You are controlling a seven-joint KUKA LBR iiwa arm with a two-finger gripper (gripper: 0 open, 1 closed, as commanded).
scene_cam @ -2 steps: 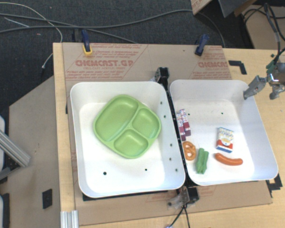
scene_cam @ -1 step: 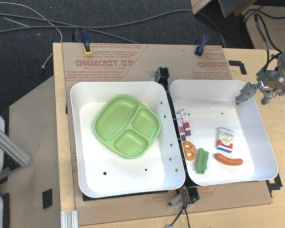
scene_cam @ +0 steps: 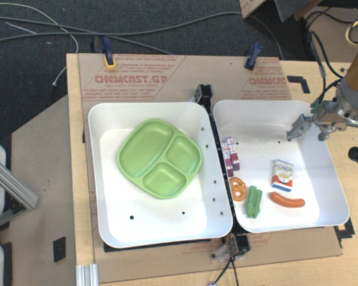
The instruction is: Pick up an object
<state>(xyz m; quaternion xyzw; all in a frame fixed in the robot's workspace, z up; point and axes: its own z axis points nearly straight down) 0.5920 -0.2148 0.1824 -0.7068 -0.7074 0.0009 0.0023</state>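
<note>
Bench board fills mid-frame, clamped at its top edge by a yellow-blue clamp upper left and a blue clamp upper centre.

Left bin — holds one green plate with three compartments, lying flat and turned at an angle, in the middle of the bin and clear of its walls.

Right bin — several small things, all in its lower half. A wrapped bar lies against the left wall, lengthwise along it. Just below it, a pretzel. Right of the pretzel and nearly touching it, a green pod, roughly upright in the frame. Further right, a small carton with red and blue print; just under it, a hot dog lying across, close to the carton's lower edge.

Arm enters at the right edge of the frame, upper right. Gripper hangs over the upper right part of the right bin, well apart from the cluster of things below it. Its two fingers stand spread, one toward the left and one toward the right, with only white bin floor between them — nothing held.
</note>
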